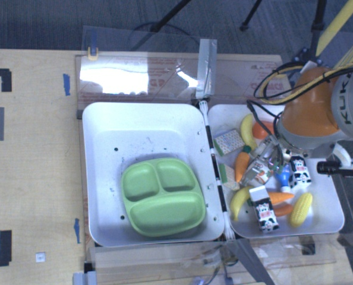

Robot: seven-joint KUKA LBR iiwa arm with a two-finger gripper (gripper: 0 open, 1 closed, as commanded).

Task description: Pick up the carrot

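green divided plate (163, 197) lies in the left bin (99, 129), low and toward the front. taking that plate as the landmark: the right bin (334, 218) sits just to its right, crowded with toy food. the carrot (242, 166) lies just right of the plate's upper edge, its long axis near upright in the view, tilted slightly; which end is the tip i cannot tell. the gripper (267, 164) hangs just right of the carrot; whether it is open or closed cannot be told. a banana (239, 202) lies below the carrot, and corn (301, 209) farther right.
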